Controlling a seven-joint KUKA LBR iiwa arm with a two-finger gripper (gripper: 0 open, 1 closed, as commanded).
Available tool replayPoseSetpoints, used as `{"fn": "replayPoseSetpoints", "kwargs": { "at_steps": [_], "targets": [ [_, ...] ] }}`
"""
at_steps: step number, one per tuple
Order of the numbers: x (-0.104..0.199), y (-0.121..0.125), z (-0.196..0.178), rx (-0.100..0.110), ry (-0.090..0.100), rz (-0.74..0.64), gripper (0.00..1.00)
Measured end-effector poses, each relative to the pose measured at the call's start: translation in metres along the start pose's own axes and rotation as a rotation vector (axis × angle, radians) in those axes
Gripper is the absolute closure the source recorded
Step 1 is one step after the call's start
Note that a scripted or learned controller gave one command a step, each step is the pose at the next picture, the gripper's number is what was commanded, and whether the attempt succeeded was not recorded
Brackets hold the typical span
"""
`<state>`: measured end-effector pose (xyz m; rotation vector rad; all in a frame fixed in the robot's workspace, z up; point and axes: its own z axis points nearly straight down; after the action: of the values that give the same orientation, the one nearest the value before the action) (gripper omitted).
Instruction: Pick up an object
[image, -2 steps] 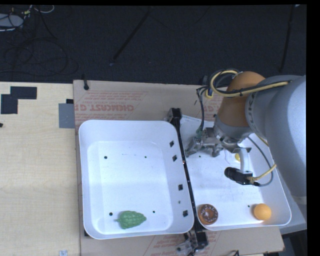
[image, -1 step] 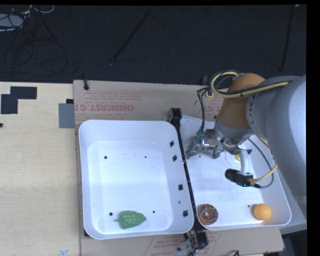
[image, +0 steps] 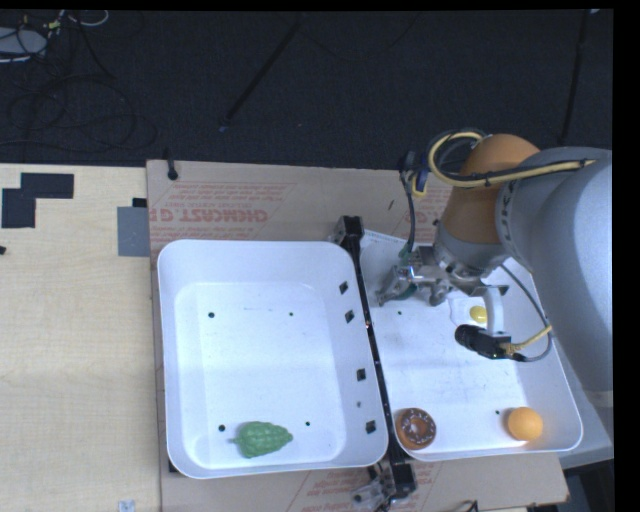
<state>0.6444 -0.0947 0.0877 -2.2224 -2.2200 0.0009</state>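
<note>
The arm (image: 560, 250) reaches in from the right, its pincer (image: 412, 285) hanging low over the far left corner of the right bin (image: 470, 390); I cannot tell how the pincer stands. An orange ball (image: 524, 424) and a brown doughnut (image: 415, 428) lie well apart along that bin's near edge. A green lump (image: 263, 438) sits in the left bin (image: 260, 330).

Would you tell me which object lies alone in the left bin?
The green bumpy object, near the left bin's front edge; the donut and orange ball share the right bin.
</note>
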Motion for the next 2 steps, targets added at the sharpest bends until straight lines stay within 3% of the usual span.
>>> {"fn": "replayPoseSetpoints", "kwargs": {
  "at_steps": [1, 2],
  "targets": [
    [0.069, -0.014, -0.047, 0.003, 0.017, -0.008, 0.0],
    [0.136, -0.053, -0.103, 0.0, 0.003, -0.008, 0.0]
  ]
}}
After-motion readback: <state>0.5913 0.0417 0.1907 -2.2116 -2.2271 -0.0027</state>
